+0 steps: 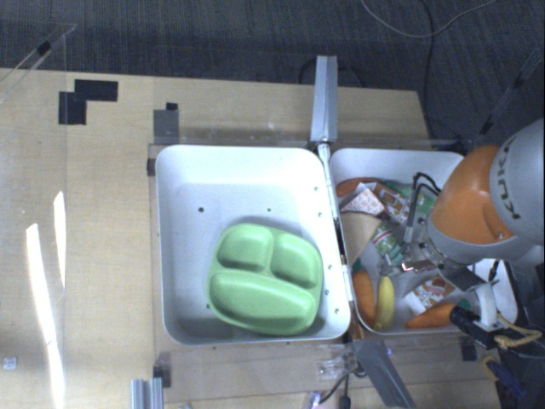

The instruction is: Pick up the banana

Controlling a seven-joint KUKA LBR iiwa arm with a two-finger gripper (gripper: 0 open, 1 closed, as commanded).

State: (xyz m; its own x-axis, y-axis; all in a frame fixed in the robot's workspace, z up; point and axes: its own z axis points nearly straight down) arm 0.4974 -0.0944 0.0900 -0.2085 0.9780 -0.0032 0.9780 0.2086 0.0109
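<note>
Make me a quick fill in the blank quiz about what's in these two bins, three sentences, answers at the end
1. The green tray lies in the ____ bin as the camera sees it.
2. The banana lies in the right bin, between two ____ carrots, one on its left and one on its right.
3. The gripper hangs over the ____ bin.

Missing words: left; orange; right
</note>
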